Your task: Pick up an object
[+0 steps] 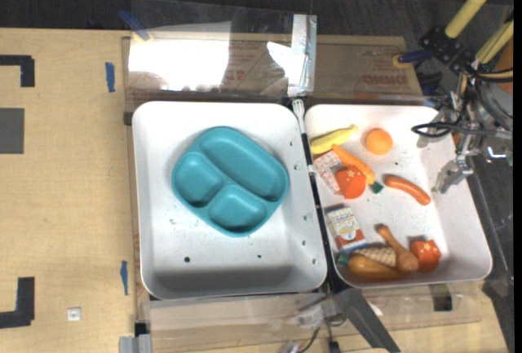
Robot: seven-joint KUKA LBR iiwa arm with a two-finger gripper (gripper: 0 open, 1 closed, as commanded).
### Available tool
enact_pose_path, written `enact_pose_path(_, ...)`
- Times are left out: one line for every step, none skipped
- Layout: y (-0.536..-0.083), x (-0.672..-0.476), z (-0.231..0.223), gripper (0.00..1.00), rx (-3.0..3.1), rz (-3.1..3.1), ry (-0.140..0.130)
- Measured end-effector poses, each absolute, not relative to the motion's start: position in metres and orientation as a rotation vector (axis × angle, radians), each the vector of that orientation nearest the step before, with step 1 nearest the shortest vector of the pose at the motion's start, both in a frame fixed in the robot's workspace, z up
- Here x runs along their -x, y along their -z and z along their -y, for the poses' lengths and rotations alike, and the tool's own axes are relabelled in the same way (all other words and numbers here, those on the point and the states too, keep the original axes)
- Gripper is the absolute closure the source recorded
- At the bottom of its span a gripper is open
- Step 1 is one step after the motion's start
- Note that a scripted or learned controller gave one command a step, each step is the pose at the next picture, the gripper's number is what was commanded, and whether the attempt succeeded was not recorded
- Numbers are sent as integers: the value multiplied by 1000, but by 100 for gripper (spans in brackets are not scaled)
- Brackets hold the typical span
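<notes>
Partly cut off, claw [453,172] fingers too blurred.

The grey metal claw [451,174] at the right white bin's [457,249] far edge is too small and tangled in black cables [436,130] to read its fingers, and the arm behind it is cut off by the frame's right edge.

Bright overhead light, plastic-sheet [220,58] glare
</notes>
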State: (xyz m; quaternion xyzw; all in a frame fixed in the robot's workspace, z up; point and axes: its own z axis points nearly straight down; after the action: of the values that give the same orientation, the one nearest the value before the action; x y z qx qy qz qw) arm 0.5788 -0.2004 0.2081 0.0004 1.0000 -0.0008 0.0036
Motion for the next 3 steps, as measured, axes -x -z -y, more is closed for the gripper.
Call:
enact_pose_path(-90,-596,224,0,-89,-3126,7)
enact_pose_path(-88,-599,215,0,-254,-3121,2)
enact_pose_path(-88,-596,203,0,-359,-3113,1)
